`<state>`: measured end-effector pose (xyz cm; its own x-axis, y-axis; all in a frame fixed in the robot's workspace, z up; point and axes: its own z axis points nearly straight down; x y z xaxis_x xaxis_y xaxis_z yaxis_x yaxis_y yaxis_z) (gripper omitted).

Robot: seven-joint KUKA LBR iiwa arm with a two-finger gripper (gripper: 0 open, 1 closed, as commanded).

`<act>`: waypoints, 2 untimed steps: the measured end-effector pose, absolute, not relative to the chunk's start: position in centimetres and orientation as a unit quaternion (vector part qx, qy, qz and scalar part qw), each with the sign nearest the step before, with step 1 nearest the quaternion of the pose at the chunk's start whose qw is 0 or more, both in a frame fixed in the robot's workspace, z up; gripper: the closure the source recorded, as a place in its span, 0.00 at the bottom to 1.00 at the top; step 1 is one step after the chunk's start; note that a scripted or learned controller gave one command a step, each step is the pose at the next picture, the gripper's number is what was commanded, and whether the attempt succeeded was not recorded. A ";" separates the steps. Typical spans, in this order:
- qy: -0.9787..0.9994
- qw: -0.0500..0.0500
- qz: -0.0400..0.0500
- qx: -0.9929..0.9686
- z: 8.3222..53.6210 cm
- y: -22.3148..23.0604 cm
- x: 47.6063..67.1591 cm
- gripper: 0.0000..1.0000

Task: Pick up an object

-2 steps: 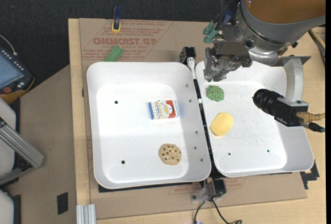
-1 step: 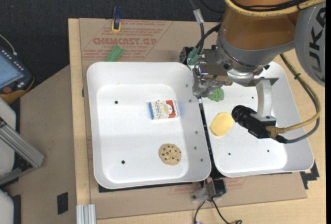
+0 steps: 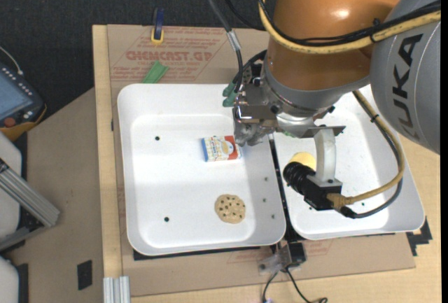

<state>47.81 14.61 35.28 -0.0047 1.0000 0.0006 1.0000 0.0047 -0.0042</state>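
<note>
The big grey and orange arm (image 3: 329, 36) reaches in over the two white bins. Its gripper (image 3: 246, 132) hangs low, just beside the right end of a small box (image 3: 220, 148) with red and blue on it. I cannot tell if the gripper is open or closed, because the arm hides it. The box lies flat in the left bin (image 3: 140, 175), near the middle. A round cookie (image 3: 230, 208) lies below it, well apart. I think the arm is getting ready to grab the box. Next it needs to line up over the box and go down.
</note>
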 end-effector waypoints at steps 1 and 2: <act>-0.709 -0.001 -0.002 -0.706 38.8 17.9 47.9 1.00; -0.706 0.002 0.005 -0.708 29.2 17.9 50.0 1.00</act>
